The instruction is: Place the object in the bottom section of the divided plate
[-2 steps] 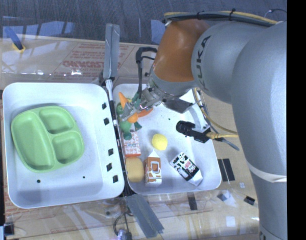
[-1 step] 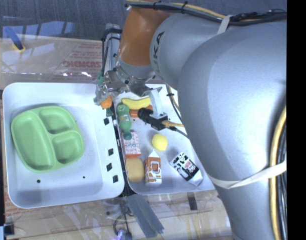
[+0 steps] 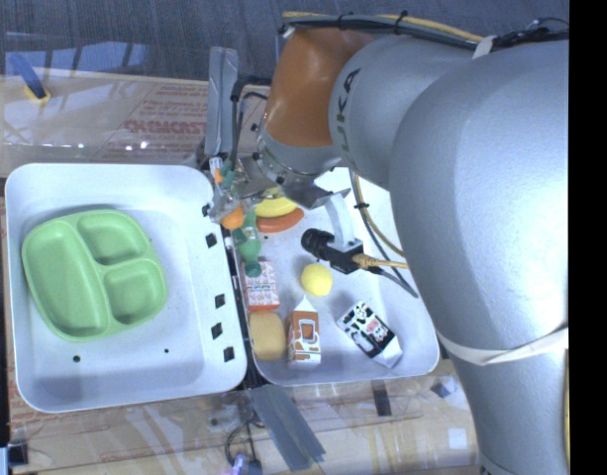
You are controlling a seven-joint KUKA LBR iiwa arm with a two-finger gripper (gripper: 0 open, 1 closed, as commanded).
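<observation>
A green divided plate (image 3: pixel 93 272) is seen lying alone in the left white bin (image 3: pixel 46 384), all of its sections bare. The right bin (image 3: pixel 414 349) holds a yellow ball (image 3: pixel 317 280), a yellow block (image 3: pixel 267 334), an orange-and-white carton (image 3: pixel 304 335), a black-and-white carton (image 3: pixel 367 331), a small red packet (image 3: pixel 260 287) and a banana on an orange dish (image 3: pixel 275 212). The tool (image 3: pixel 227 198) is lowered at that bin's upper left corner among small items; whether it is released or clenched cannot be told, nor which object is meant

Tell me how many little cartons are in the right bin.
2. An orange carton stands near the front edge, and a black-and-white carton lies just to its right. The arm covers the back of the right bin, so more may be hidden.
</observation>
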